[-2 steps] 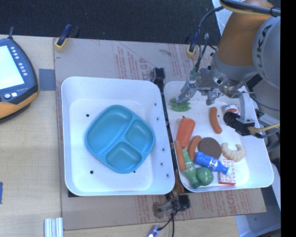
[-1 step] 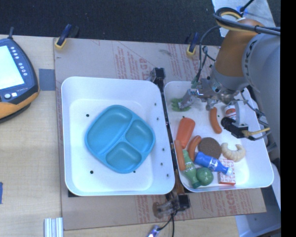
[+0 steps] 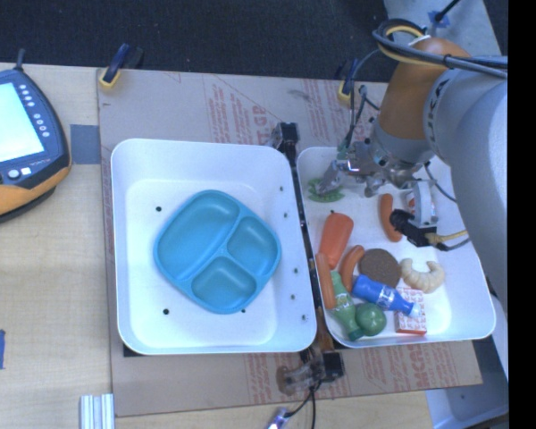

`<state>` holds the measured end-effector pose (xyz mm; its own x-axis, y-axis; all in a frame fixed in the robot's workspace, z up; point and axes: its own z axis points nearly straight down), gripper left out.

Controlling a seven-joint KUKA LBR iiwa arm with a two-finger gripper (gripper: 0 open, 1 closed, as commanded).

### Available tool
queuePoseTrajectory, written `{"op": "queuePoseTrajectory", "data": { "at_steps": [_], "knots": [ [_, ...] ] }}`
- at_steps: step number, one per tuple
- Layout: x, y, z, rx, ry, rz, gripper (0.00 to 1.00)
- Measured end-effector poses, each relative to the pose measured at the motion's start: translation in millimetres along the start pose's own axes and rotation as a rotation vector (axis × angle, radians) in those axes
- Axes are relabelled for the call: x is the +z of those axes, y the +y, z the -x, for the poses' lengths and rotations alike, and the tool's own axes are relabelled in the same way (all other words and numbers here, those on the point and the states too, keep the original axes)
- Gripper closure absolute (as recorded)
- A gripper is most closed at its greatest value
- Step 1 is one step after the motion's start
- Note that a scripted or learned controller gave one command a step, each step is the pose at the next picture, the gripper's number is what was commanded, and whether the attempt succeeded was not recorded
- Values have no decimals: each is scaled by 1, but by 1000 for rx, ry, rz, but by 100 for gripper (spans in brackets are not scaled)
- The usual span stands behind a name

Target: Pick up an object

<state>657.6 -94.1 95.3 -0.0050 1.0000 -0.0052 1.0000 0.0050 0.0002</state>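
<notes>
My gripper (image 3: 355, 179) hangs low over the far left corner of the right bin (image 3: 469, 315), and its jaws look open with nothing between them. A green leafy toy (image 3: 323, 189) lies just left of the left fingertip. Near it are an orange carrot (image 3: 336, 237) and a red sausage (image 3: 389, 216). Toward the bin's front lie a brown round cookie (image 3: 379, 264), a croissant (image 3: 424, 274), a blue bottle (image 3: 381, 293), a green pepper (image 3: 370, 319) and a red and white box (image 3: 412, 318).
The left bin (image 3: 134, 239) holds a blue divided plate (image 3: 218, 250). A tablet-like pendant (image 3: 13, 141) lies at the bench's far left. The arm's grey body (image 3: 464, 123) and its cables cover the right bin's far right corner.
</notes>
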Motion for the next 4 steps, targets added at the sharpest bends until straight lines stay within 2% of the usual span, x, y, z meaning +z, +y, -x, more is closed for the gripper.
{"op": "queuePoseTrajectory", "data": {
  "at_steps": [1, 2, 3, 4],
  "knots": [
    [-13, 2, -1, -4, 4, 3, 100],
    [-98, -1, -51, 0, 6, -2, 100],
    [-97, -1, -50, 1, 5, -4, 0],
    [5, -17, 1, 1, 4, -8, 0]
  ]
}}
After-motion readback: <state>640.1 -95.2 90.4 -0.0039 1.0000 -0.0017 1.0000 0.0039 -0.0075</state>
